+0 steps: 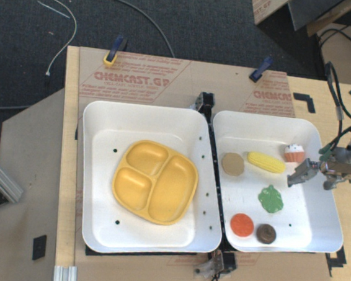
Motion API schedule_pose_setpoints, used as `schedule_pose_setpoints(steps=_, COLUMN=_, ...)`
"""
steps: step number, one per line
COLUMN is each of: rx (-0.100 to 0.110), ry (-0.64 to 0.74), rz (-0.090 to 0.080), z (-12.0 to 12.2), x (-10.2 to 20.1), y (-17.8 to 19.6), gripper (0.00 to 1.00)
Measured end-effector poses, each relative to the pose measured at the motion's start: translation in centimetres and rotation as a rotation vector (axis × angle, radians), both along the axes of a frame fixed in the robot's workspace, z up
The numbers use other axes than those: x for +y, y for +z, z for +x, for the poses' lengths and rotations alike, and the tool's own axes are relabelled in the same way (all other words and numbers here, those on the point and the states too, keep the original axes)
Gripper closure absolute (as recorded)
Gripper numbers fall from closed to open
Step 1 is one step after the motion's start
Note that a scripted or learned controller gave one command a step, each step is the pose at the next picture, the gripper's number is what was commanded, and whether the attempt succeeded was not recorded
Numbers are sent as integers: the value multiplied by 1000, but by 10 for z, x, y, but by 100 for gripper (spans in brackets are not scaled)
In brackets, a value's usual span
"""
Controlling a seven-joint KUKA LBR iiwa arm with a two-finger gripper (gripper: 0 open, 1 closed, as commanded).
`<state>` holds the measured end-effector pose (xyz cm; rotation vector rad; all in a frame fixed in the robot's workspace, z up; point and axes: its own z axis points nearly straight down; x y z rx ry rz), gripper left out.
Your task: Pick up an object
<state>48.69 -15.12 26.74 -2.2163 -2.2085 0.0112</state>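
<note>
The right bin point(316, 227) holds several small toy foods: a yellow corn cob point(266, 162), a tan round cookie point(233, 164), a green leafy piece point(271, 199), a red-orange tomato point(241, 225), a dark brown round piece point(266, 233) and a pink-and-white cupcake point(294, 153). My gripper point(301, 174) reaches in from the right edge and hovers over the bin's right half, just right of the corn and below the cupcake. One dark finger point(299, 175) shows. No object is seen in its grasp.
The left bin point(92, 159) holds a yellow divided plate point(155, 181). Black clamps point(205, 101) join the bins at the middle. Blue clips point(115, 49) pin the cardboard base at the back. Cables run across the dark floor behind.
</note>
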Motion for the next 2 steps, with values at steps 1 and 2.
schedule_pose_setpoints(steps=1, rx=-13, ry=4, rz=-3, z=2, x=0, y=6, gripper=0)
schedule_pose_setpoints(steps=2, rx=-10, ry=3, rz=-1, z=-4, x=2, y=-38, gripper=0)
